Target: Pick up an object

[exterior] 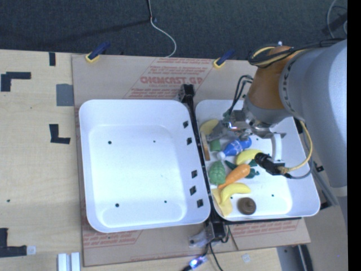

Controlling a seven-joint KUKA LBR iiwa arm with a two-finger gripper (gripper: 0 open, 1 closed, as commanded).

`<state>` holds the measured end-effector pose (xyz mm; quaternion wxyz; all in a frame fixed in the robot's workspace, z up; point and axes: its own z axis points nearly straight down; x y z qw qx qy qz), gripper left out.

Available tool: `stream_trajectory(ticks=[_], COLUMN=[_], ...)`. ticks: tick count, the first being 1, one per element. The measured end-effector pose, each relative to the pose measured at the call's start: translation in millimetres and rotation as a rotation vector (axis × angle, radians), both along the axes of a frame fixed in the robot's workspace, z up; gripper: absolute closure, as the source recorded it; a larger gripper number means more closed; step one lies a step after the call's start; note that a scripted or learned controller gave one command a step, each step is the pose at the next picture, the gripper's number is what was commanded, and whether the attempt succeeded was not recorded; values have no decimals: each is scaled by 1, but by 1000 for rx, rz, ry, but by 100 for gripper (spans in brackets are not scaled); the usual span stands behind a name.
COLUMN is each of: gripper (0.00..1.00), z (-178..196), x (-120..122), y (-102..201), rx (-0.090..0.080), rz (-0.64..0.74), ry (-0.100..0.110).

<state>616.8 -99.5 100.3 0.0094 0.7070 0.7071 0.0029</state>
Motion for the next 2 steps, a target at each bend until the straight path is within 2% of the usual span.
stream_trajectory(ticks=[1,2], gripper=[0,0], z=[-16,-16], x=[-67,-6], y=[-36,-19], rx=[8,9], rz=[-4,5], ry=[21,15])
